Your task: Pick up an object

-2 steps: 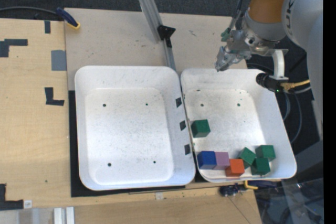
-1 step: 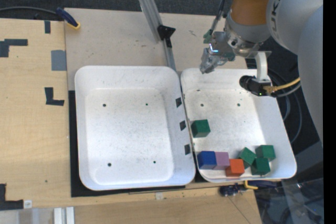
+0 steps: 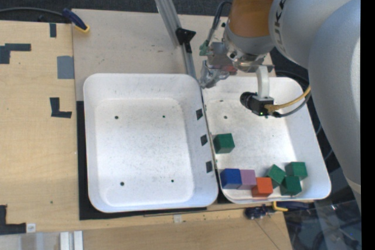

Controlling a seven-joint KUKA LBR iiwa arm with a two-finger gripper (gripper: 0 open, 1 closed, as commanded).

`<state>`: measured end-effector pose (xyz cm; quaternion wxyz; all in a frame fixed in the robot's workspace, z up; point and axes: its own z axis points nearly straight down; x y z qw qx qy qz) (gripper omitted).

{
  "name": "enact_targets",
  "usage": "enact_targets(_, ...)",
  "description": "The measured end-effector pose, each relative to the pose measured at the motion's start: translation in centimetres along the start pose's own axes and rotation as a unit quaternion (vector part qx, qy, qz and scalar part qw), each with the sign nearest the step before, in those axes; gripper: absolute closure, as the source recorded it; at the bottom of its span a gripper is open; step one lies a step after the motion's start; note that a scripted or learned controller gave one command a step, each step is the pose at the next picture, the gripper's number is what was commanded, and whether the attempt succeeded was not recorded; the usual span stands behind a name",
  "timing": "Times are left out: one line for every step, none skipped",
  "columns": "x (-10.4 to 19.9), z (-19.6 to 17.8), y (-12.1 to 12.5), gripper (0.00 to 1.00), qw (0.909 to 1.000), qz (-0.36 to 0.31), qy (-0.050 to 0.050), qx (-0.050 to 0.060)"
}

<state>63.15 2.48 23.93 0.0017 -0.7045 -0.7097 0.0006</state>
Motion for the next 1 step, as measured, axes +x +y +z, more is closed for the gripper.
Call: enact_targets(5.95, -0.51, -1.51, 1.0, 1.0, 0.0, 0.0, 0.0)
